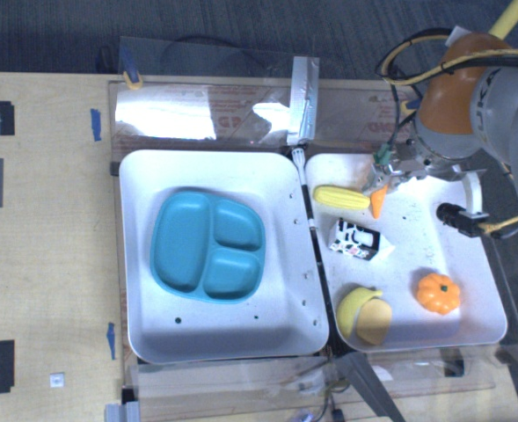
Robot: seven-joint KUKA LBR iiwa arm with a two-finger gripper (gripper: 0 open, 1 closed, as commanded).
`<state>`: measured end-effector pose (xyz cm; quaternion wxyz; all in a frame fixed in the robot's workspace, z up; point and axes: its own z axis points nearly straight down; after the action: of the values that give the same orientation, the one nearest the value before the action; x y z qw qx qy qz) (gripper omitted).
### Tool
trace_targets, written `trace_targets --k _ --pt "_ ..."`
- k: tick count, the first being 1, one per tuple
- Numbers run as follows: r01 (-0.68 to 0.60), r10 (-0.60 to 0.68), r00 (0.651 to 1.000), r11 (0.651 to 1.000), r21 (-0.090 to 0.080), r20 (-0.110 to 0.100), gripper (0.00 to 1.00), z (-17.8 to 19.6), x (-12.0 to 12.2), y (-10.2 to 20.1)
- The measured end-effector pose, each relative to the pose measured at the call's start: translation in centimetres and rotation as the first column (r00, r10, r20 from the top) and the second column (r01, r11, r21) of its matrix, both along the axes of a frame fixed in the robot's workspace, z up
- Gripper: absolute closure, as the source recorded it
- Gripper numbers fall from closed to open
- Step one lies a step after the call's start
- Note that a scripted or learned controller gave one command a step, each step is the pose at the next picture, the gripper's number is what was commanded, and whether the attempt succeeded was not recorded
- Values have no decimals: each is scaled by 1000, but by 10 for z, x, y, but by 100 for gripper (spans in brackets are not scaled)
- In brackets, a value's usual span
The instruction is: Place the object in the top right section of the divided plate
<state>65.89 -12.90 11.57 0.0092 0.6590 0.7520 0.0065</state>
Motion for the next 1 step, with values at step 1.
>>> trace_targets --k 1 --pt "-78 78 997 997 14 -24 100 -4 14 -35"
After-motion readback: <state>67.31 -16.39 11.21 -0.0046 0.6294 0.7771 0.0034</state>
